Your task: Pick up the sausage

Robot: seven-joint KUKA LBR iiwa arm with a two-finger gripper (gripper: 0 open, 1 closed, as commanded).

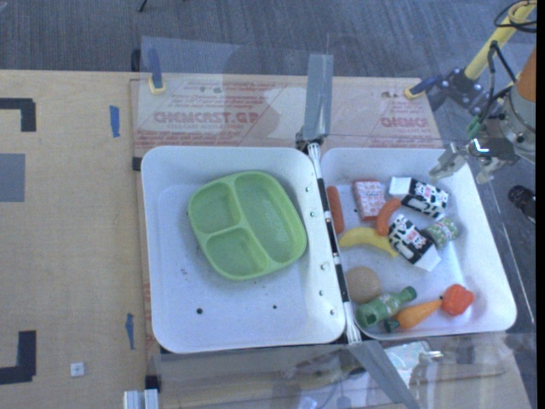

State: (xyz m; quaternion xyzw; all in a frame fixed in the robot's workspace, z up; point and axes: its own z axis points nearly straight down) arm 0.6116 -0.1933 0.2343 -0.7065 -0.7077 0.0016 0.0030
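Observation:
The sausage (335, 209) is a slim red-orange stick. It lies lengthwise along the left wall of the right bin (498, 262), just above the banana's left tip. My gripper (467, 166) hovers over the bin's far right corner, well to the right of the sausage. Its fingers (445, 164) are spread open with nothing between them.
The right bin also holds a banana (366, 240), a pink box (370, 197), two cow-patterned cartons (423, 197), an orange-red piece (387, 215), a brown ball (364, 283), a green bottle (385, 307), a carrot (418, 313) and a tomato (458, 299). A green divided plate (247, 224) sits in the left bin (170, 313).

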